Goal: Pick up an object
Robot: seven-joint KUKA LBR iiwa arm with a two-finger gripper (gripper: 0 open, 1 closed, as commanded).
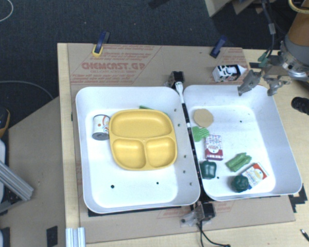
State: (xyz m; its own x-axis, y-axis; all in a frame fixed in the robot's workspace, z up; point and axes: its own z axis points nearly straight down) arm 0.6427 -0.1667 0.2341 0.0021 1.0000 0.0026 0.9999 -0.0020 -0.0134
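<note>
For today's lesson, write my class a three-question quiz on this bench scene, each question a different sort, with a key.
1. True or false: the yellow divided plate lies in the left bin.
2. Which lies in the right bin? A. small can B. tan disc C. yellow clamp
3. Fill in: the gripper hangs over the right bin's ____ edge.

Key: 1 true; 2 B; 3 far (top)
</note>
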